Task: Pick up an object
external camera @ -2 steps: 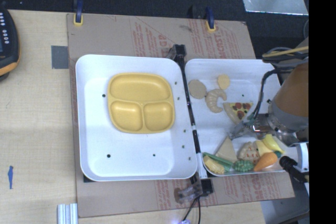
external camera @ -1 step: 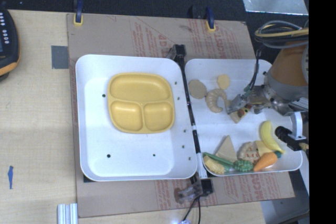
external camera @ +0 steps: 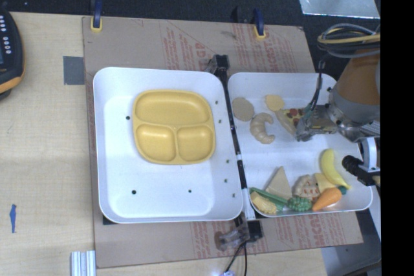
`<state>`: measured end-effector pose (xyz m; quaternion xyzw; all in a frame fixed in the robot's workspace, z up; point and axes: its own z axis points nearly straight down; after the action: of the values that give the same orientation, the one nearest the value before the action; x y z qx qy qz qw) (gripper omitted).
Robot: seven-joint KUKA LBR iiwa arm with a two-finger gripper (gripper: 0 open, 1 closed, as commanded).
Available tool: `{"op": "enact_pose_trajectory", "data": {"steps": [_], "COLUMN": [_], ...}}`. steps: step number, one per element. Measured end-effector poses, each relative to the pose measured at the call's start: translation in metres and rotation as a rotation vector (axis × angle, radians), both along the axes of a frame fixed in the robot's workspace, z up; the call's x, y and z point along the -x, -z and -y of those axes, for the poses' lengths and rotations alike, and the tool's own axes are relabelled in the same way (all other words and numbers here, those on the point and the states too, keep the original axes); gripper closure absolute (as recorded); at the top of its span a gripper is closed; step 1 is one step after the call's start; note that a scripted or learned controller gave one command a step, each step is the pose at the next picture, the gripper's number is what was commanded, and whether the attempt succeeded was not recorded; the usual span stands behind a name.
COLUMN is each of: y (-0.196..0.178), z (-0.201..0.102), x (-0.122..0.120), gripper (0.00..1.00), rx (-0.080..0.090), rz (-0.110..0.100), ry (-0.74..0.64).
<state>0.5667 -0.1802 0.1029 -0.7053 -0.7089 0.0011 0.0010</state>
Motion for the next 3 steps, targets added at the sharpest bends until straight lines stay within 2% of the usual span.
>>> {"op": "enact_pose_trajectory", "data": {"steps": [1, 2, 3], "y": [-0.010, 0.013, 0.008], "z": [0.001, -0.040, 0.031], "x": [0.000, 0.071, 0.087], "gripper": [1.00, 1.00, 1.00], "rx": [0.000, -0.005, 0.007], "rz": [-0.001, -0.009, 0.017], "ry": [-0.002, 0.003, 0.007]}}
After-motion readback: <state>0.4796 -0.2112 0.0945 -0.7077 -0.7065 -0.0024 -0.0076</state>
